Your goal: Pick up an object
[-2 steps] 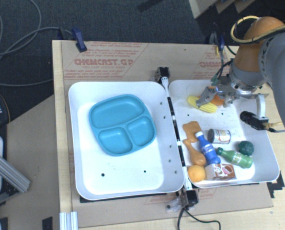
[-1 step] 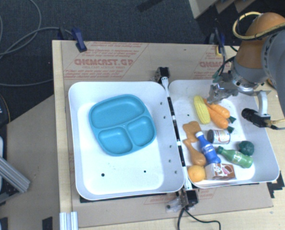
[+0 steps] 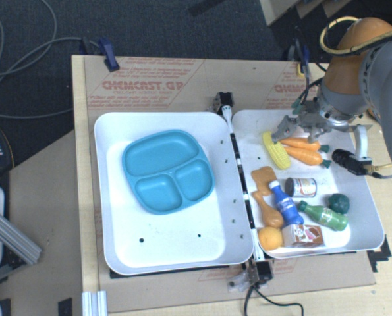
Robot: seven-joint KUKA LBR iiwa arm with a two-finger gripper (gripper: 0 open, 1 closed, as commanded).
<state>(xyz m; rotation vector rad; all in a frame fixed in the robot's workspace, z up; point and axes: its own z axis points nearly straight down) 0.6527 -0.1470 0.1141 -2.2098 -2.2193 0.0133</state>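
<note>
Orange carrots, two lying side by side, sit right under the jaws in the far part of the right bin. The metal tips come down close over the upper carrot, but whether they are wide or narrow, or touching it, cannot be told from this angle. Nothing is visibly gripped.

Just to the view's left of the jaws lies a yellow corn cob, close beside the carrots. Nearer the camera than the jaws are a small can, a blue bottle lying across a tan piece, a green bottle and a dark green round thing. Farthest from the jaws in this bin are an orange fruit and a brown box.

Well to the view's left of the jaws, the left bin holds a blue compartment tray. Both bins rest on the pale surface.
</note>
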